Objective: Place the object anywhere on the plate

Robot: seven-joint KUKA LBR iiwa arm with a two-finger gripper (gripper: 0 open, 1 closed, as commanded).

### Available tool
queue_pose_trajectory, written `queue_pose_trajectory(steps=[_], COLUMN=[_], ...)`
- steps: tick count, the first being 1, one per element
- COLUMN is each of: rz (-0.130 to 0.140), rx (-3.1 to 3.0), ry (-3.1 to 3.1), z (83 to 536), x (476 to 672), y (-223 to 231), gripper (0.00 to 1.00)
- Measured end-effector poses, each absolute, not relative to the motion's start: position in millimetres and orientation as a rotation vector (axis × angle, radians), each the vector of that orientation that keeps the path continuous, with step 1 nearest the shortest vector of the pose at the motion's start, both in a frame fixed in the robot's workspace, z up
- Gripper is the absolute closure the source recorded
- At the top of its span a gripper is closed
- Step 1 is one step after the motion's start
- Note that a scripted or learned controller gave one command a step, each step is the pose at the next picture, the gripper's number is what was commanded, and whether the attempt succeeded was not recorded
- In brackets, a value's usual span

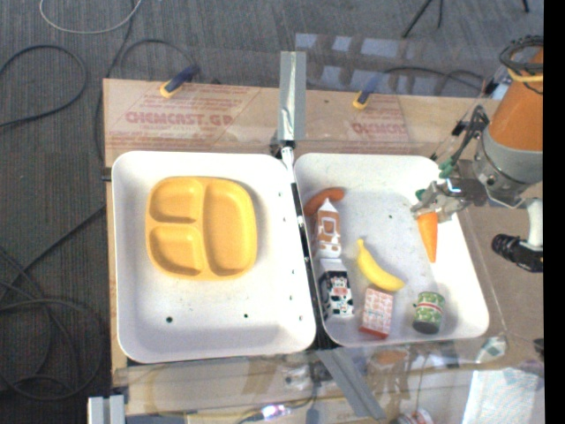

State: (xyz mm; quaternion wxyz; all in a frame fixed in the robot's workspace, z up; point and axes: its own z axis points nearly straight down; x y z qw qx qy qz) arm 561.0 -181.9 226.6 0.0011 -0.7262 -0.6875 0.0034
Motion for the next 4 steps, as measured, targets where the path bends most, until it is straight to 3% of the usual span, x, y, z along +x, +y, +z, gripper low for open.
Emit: queue_pose_trajectory(steps=[1, 2, 3, 4], rz=[0.005, 0.007, 0.007, 0.006], rx=[-2.085, -1.926, -1.735, -2.029], ry=[-2.345, -2.479, -2.616, -2.393], z=[130.3, 183.1, 182.5, 189.8], x=[637.6, 635.5, 632.1, 605.0], y=[-97.4, -27.6, -83.8, -65.2], gripper=[1.00, 1.00, 1.00, 1.00])
